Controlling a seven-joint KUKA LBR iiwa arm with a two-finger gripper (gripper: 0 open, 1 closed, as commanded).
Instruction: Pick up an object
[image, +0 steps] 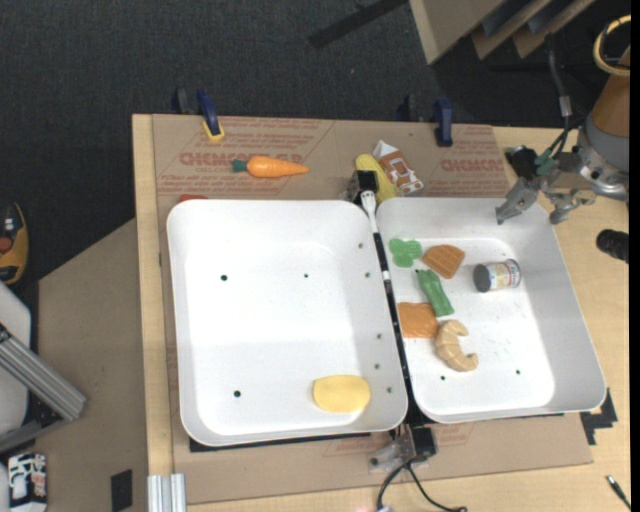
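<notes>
Objects for picking are lying mostly in the right bin (560, 330): a small can (497, 276) on its side near the bin's two o'clock, an orange wedge (444, 261) and a green leafy piece (404, 251) toward twelve, a green stick (435, 293) and an orange block (417, 320) near the middle-left, and a croissant (455, 345) toward six. A yellow lemon-like piece (341, 393) is sitting alone in the left bin (250, 300) at about five o'clock. A toy carrot (272, 168) and a small carton (401, 172) are resting on the worktop (330, 150) beyond the bins.

The gripper (541, 201) is hanging over the right bin's far right corner, its jaws looking spread, with nothing between them. The can is the nearest piece, lying toward seven o'clock from the gripper.

To do this well, I would say the arm should be lowering straight over the can's middle, with the jaws closing across its round body rather than along its length, since it looks likely to roll. The croissant is standing apart from its neighbours and seems a safer choice than the stick and block, which are touching.
</notes>
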